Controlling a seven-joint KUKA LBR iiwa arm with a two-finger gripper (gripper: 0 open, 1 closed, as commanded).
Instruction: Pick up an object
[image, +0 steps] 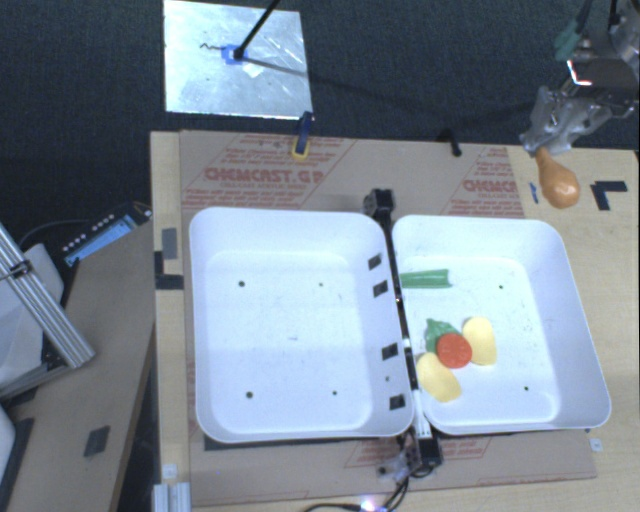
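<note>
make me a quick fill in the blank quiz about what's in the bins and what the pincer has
1. The pincer holds a tan pear-shaped object above the bench, outside the ____ white bin.
2. The round red object lies between two ____ objects.
3. The flat green strip lies near that bin's ____ wall.

Missing words: right; yellow; left

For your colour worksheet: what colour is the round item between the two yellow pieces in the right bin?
Red, seen clearly in the camera view.
</note>
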